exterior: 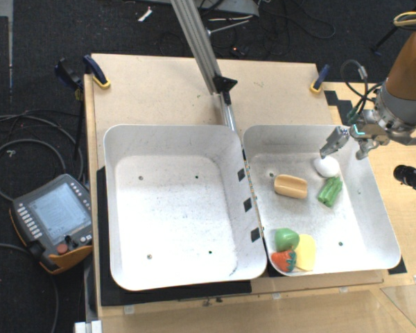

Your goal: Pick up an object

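My two-finger gripper hangs spread open, holding nothing. The small white egg-shaped object lies just below-left of it, nearest.

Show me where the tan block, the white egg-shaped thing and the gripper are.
tan block (291, 186), camera view, middle of its top face
white egg-shaped object (326, 166), camera view, its centre
gripper (349, 146), camera view, midway between its fingertips

Camera, one, fixed: you look down from above the bench at a slant, facing its far edge. Range: far enough that both bins, left and right, fit whole (with floor round them). The arm enters your view from the right.
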### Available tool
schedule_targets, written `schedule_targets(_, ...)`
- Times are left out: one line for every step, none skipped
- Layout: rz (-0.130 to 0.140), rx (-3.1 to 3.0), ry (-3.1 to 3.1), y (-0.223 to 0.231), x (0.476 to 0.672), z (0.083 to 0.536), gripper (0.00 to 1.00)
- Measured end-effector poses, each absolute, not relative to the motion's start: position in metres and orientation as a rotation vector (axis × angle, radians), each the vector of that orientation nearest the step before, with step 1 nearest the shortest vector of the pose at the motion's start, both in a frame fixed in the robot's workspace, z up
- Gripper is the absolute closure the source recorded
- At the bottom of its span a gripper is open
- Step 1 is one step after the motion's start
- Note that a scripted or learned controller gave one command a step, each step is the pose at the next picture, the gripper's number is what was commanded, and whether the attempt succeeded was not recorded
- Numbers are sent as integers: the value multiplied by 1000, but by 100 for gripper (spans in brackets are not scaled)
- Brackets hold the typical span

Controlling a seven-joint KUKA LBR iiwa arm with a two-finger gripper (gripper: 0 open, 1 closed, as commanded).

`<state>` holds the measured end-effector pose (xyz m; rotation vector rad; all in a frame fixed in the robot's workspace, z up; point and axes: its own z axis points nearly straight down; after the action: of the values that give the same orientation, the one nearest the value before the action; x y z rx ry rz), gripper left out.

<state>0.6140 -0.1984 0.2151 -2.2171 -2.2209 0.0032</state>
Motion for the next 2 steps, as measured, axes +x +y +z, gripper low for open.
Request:
schedule_targets(1,-2218,-2225,-198,615,217,0)
schedule_targets(5,-2218,-2217,-195,605,159,0)
